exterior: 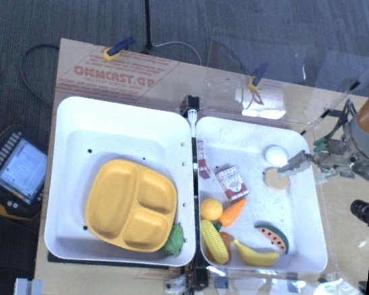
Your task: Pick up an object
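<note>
The right bin (311, 216) holds several toy foods. A white egg (275, 154) lies at the back, with a tan round cracker (276, 180) just in front of it. A red and white carton (230, 180), an orange carrot (232, 212), a yellow lemon (211, 209), a corn cob (214, 241), a banana (255, 255) and a watermelon slice (273, 237) lie nearer the front. My gripper (296, 164) reaches in over the bin's right rim, close above the cracker and right of the egg. Nothing shows in its grasp.
The left bin (78, 128) holds a yellow divided plate (133, 205) with a green item (175, 240) tucked under its right corner. A black divider (193, 158) runs between the bins. A clear plastic sheet (274, 88) lies behind the right bin. A handheld pendant (14, 170) rests on the floor at left.
</note>
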Controlling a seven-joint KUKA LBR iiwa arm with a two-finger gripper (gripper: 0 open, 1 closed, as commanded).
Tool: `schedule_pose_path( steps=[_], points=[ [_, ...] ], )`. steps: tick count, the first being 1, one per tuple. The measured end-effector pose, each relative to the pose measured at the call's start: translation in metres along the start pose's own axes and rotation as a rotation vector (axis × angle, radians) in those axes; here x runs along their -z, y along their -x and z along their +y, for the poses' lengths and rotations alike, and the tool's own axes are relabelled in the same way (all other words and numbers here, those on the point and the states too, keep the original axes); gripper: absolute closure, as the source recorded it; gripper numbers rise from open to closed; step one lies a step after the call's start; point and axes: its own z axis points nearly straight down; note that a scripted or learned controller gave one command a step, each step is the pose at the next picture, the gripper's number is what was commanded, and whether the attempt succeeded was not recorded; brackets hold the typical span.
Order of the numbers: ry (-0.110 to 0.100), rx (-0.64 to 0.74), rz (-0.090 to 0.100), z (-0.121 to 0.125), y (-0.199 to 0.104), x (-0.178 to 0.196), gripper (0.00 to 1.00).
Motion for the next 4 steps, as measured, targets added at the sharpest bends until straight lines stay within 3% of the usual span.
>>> schedule_pose_path(
  steps=[1, 2, 3, 4],
  points=[
    [-0.006, -0.122, 0.002, 0.007, -0.055, -0.074, 0.0],
    [0.01, -0.34, 0.005, 0.007, -0.078, -0.145, 0.0],
    [0.023, -0.479, 0.002, -0.023, -0.086, -0.148, 0.0],
    [0.019, -0.479, -0.002, -0.024, -0.085, -0.139, 1.0]
  ],
)
